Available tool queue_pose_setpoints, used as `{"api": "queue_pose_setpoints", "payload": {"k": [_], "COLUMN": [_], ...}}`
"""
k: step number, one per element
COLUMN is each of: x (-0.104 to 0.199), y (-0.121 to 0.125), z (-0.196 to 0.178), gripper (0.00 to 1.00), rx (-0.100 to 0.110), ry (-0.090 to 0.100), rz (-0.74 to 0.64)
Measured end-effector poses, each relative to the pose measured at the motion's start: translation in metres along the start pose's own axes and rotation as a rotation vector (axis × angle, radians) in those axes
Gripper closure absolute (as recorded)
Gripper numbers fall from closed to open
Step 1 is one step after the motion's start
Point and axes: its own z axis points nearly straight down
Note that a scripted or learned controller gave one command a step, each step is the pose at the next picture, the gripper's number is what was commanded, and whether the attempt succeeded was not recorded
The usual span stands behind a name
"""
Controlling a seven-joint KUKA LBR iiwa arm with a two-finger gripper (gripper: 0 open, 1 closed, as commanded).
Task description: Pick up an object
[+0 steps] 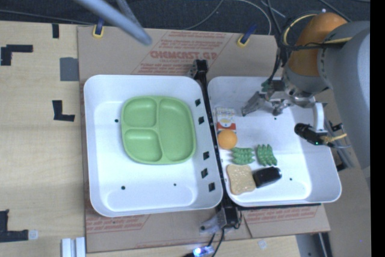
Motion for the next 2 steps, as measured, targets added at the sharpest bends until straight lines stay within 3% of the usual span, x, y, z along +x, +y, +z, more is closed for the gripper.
{"api": "queue_pose_setpoints", "payload": {"k": [1, 2], "x": [0.0, 0.005], "y": [0.001, -0.003], "z": [-0.012, -0.058], "gripper": [1.0, 1.0], "rx": [-0.003, -0.003], "ry": [-0.003, 0.002], "rz": [-0.001, 0.001]}}
